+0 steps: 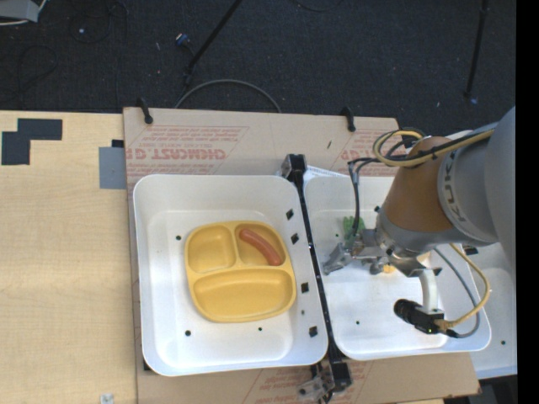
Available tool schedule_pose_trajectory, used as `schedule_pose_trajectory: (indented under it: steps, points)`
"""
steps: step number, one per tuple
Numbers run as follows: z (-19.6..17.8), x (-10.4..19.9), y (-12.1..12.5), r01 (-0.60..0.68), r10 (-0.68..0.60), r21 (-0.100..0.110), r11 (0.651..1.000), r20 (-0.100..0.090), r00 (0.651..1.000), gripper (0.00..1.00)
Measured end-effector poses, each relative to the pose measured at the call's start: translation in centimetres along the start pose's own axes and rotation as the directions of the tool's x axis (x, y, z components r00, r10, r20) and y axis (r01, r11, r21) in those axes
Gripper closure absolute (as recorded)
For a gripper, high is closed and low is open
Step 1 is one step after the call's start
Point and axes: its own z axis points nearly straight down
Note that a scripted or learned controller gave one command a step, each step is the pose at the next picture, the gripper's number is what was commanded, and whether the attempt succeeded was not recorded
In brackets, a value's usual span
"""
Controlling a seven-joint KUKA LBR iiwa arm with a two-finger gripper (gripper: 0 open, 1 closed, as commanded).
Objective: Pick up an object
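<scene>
My gripper [335, 259] is low in the right bin [370, 343], at its left side next to the divider between the bins. A small green object [349, 224] lies on the bin floor just behind the gripper, partly hidden by the wrist. In the left bin [160, 310] rests a yellow divided plate [240, 297]. A reddish sausage [262, 245] lies in the plate's back right compartment. Nothing shows as held in the gripper.
The grey arm with its orange band [417, 196] covers the back right of the right bin. A black plug on yellow cable [418, 315] hangs over the bin's front right. A black divider [310, 259] separates the bins. Cardboard lies under both bins.
</scene>
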Motion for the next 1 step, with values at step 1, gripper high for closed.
schedule_pose_trajectory:
  steps: [1]
  points:
    - [-1.22,-0.11,0.0,-0.005,0.005,0.0,1.0,-0.001,1.0,1.0]
